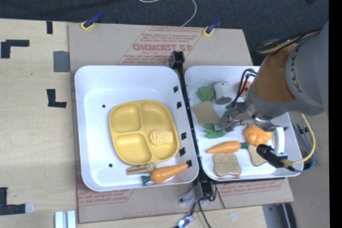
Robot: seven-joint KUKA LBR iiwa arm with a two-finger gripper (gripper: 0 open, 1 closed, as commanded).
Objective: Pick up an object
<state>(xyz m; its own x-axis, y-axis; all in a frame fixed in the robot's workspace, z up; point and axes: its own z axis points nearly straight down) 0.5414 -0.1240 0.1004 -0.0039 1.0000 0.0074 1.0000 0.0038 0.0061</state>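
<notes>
The claw (pixel 227 121) hangs low over the right bin's (pixel 235 73) green toy (pixel 215 128), probably for grasping; its grip state is unreadable.

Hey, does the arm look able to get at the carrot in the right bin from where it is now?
Probably yes. The carrot lies flat with nothing on top, just below the gripper. The bread slice and an orange toy sit close by, so room is tight.

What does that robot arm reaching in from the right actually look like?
A thick, rounded grey arm with a broad orange band above the wrist. Below sits a dark metal gripper, with thin black cables looping beside it.
</notes>
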